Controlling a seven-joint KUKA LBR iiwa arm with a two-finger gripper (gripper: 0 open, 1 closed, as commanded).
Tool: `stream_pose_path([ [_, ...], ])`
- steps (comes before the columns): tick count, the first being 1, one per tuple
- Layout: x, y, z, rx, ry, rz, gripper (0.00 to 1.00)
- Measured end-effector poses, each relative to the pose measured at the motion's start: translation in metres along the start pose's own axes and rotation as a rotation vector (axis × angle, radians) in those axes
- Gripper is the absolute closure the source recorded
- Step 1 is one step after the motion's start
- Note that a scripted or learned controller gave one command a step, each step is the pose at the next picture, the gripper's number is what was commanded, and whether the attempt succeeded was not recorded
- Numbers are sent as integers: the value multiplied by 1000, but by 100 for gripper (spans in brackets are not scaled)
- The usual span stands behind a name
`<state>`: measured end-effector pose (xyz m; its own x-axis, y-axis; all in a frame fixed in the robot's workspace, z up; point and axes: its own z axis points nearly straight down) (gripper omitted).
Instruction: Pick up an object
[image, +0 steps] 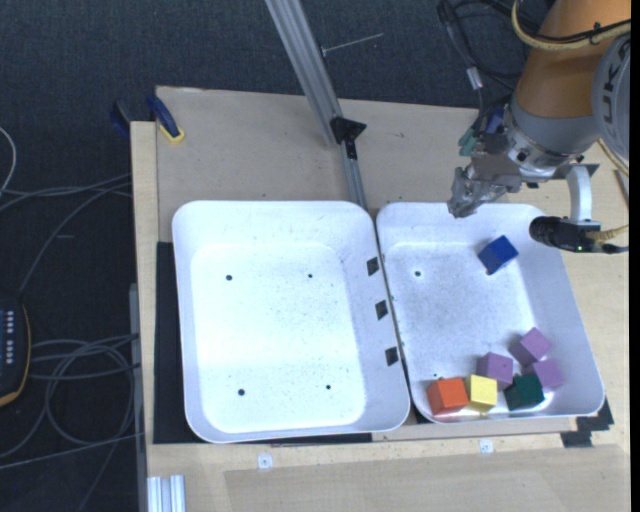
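Observation:
My gripper (463, 203) hangs over the far rim of the right bin (440, 300), at its back edge. A blue cube (497, 253) lies in the bin just right of and nearer than the gripper, apart from it. In the bin's near right corner sit several more blocks: an orange one (449, 394), a yellow one (483, 391), a dark green one (522, 392) and three purple ones (534, 344), packed close together. I see nothing hanging under the gripper.
The left bin (200, 330) lies beside the right one, joined by black clips (380, 308). A slanted metal rail (320, 90) crosses the bench behind the bins. A black cylinder (560, 232) juts from the arm over the right bin's far right rim.

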<state>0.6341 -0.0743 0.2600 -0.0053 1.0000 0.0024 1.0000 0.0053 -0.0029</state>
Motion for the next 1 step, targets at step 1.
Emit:
stream_pose_path([
  [1,51,-12,-5,-1,1,-1,100],
])
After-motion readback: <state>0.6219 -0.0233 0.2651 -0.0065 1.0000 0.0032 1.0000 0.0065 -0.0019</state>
